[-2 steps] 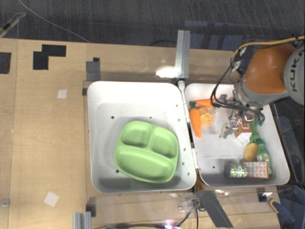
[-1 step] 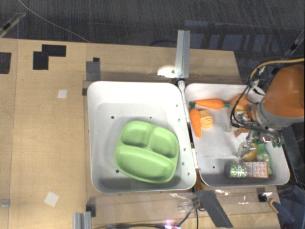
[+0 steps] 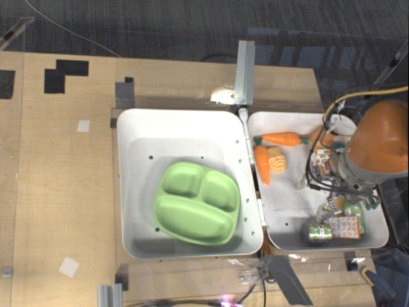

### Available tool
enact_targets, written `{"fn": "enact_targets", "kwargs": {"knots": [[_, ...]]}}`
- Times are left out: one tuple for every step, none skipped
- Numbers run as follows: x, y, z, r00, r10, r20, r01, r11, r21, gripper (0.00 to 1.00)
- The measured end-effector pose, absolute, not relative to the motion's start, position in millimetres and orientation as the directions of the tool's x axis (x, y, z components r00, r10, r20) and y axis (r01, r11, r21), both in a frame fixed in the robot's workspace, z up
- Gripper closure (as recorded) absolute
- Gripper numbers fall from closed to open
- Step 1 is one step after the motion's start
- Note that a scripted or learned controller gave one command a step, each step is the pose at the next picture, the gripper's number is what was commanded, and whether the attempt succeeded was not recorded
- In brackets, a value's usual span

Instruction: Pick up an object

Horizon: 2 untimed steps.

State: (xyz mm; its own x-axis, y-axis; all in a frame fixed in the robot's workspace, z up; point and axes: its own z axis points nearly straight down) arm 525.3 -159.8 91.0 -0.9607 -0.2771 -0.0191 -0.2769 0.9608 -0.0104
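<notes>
Right white plastic bin [image 3: 287, 226]: two orange plastic carrots [image 3: 281, 139] and yellow corn piece [image 3: 277, 164] at 10 o'clock; green can [image 3: 319, 233] and printed packet [image 3: 346, 227] at 5 o'clock. Left white bin [image 3: 137, 171]: green compartment tray [image 3: 197, 202]. Gripper [image 3: 335, 208] over can and packet, grasp state impossible to tell. Risk: crowded pair, likely slipping or nudging aside.

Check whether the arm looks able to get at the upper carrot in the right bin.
Probably yes: the upper carrot lies uncovered near the right bin's far wall, apart from the corn, and the arm hangs beside it.
</notes>
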Motion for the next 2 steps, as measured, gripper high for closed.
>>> {"fn": "enact_targets", "kwargs": {"knots": [[527.3,-190,91,-0.831,-0.556,-0.014,-0.555,0.831,-0.013,0.0],[528.2,-203,90,-0.773,-0.635,-0.013,-0.635,0.773,-0.012,0.0]]}}
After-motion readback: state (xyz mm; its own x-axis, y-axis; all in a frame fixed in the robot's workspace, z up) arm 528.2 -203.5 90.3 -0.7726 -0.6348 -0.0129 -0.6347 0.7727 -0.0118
